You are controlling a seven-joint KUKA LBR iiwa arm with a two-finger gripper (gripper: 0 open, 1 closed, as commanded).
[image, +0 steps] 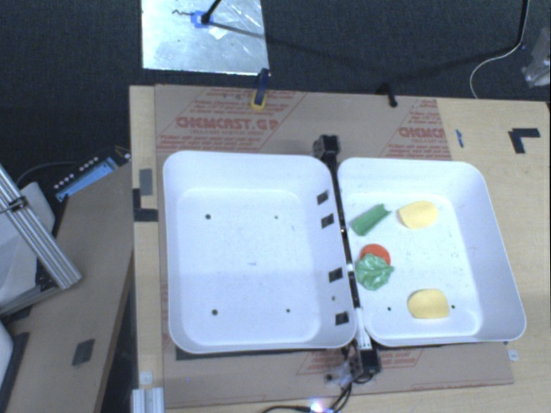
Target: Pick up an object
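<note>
The right bin [486, 231] holds several small objects. A green oblong piece [370, 219] lies near its left wall. Right of that rests a yellow piece [417, 214]. Lower down, a red round object [375, 253] sits partly under a crumpled light-green object [374, 273]. A second yellow piece [428, 304] lies near the bin's front.
The left bin [241, 248] sits beside the right one, joined along a black hinge strip [340, 248]. Both rest on a cardboard sheet [224, 119]. A shiny metal plate [202, 24] lies at the back. A white cable [508, 50] runs at the top right.
</note>
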